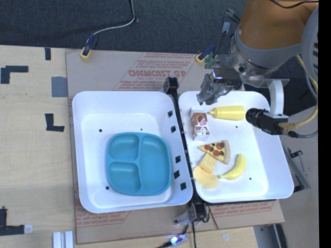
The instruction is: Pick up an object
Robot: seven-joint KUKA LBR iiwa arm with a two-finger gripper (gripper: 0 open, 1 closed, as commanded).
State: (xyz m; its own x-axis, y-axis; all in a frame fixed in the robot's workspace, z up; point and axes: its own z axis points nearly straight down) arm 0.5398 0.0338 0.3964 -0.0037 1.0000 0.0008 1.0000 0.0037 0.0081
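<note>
Tabletop (36, 138): two white bins.
Claw (209, 94): can't tell if open; hangs at 12 o'clock over right bin (274, 185).
Plan: I'd drop straight onto mustard bottle (227, 112).

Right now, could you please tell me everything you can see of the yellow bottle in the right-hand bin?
The yellow bottle looks like a plastic toy mustard squeeze bottle. It lies on its side near the back of the right bin, its tapered nozzle pointing left toward a small brown and white carton. Its other end seems to touch a black cylinder on the arm. The end effector hangs just above and left of it.
</note>
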